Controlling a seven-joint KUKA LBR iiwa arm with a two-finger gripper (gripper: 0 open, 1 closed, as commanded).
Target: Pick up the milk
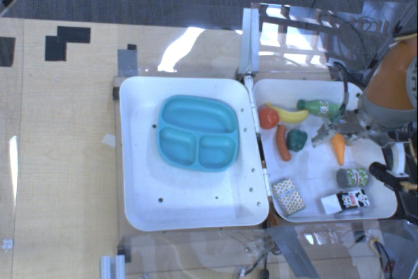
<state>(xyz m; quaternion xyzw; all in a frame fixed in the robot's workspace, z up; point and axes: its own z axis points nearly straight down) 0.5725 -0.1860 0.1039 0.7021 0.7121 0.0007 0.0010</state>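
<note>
The milk [345, 201] is a small white carton with black cow patches, lying on its side in the front right corner of the right bin [313, 212]. My gripper [328, 132] hangs over the middle of that bin, well behind the carton and just left of an orange carrot [338, 149]. It is apart from the milk, with a green-and-white can [353, 177] lying between them. Nothing shows in the gripper's hold.
The right bin also holds a green bottle [319, 107], a banana [291, 116], a red tomato [268, 117], an orange-red sausage [282, 142], a dark green pepper [297, 139] and a patterned packet [288, 196]. The left bin [137, 166] holds a blue divided plate [198, 132].
</note>
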